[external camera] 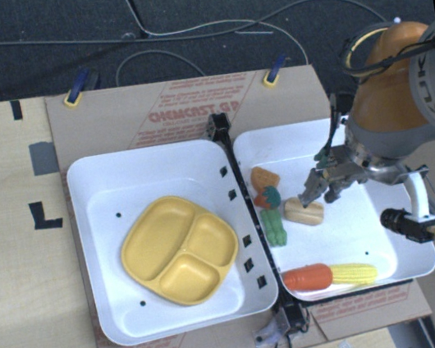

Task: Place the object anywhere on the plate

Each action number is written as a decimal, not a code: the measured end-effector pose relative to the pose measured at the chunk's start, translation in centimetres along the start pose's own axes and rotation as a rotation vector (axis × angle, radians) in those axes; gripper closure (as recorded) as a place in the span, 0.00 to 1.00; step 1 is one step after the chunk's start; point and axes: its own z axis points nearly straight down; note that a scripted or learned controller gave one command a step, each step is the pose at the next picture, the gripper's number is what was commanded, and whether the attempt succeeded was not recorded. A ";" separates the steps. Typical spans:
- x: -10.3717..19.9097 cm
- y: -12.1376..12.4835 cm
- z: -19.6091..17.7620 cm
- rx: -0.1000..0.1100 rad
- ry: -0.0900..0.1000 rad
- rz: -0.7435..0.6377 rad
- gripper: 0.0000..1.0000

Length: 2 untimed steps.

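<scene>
Overhead, the bench carries two shallow white bins side by side on a sheet of printed cardboard point(188, 103). At nine o'clock from the dividing wall sits the left bin point(94, 232), and in its middle lies a yellow plate point(179, 249) with three compartments, nothing resting on it. At three o'clock from the divider is the right bin point(376, 220), where all the toy food lies. Near the divider, an orange piece point(265, 176) sits at twelve o'clock of a small teal-and-red piece point(267, 198), and a green vegetable point(274, 227) lies at six o'clock of that. A tan, bread-like object point(304, 212) rests just at three o'clock of the green one. Along the bin's six o'clock wall lie a carrot point(308, 278) and a corn cob point(353, 273), end to end and touching.

The arm point(393, 105) comes in from three o'clock. Its gripper point(322, 187) hangs just above the tan object, at about its one o'clock, with the dark fingers slightly parted and nothing visible between them.
</scene>
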 end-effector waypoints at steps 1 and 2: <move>6.1 0.9 1.0 0.001 0.000 -0.001 1.00; 12.4 1.7 0.5 0.000 -0.001 -0.002 1.00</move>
